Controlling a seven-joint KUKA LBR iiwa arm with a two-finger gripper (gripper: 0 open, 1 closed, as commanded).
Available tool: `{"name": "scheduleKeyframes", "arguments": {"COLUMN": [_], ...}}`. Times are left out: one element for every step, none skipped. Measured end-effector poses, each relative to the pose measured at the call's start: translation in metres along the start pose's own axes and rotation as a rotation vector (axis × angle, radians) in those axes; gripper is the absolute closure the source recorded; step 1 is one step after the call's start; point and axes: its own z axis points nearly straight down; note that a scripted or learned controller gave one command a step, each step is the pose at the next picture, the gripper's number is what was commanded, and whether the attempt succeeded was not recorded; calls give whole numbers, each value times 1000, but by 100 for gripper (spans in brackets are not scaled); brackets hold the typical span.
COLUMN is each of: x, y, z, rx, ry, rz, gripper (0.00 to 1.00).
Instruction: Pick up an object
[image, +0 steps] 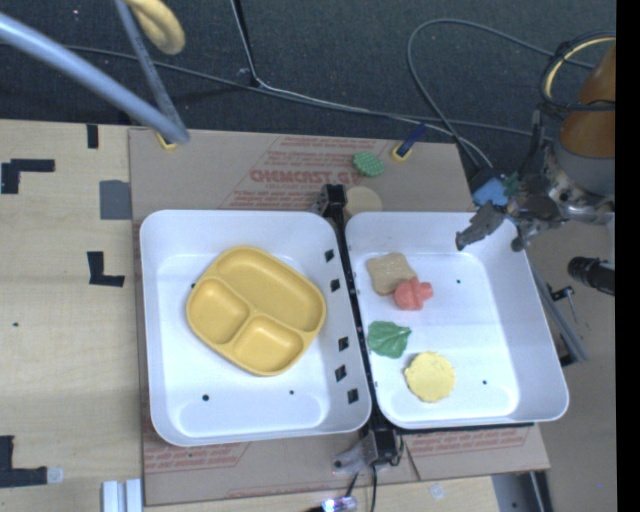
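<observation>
While raised, arm (585, 110) beside bin (530, 330).

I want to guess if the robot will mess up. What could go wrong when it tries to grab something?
1. The tan piece and the red piece touch, so the hand might nudge both or grab the wrong one.
2. The green leaf and yellow piece look flat, so they could slip out.
3. The hand hovers at the right bin's far rim and could bump it going down.

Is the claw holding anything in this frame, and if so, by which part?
Nothing is held. The claw hangs open over the right bin's upper right rim, with no object between its fingers. The four small items lie lower left in that bin.
</observation>
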Motion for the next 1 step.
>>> {"name": "scheduleKeyframes", "arguments": {"x": [1], "y": [2], "z": [-8], "rx": [-13], "ry": [-3], "rz": [-4], "gripper": [0]}}
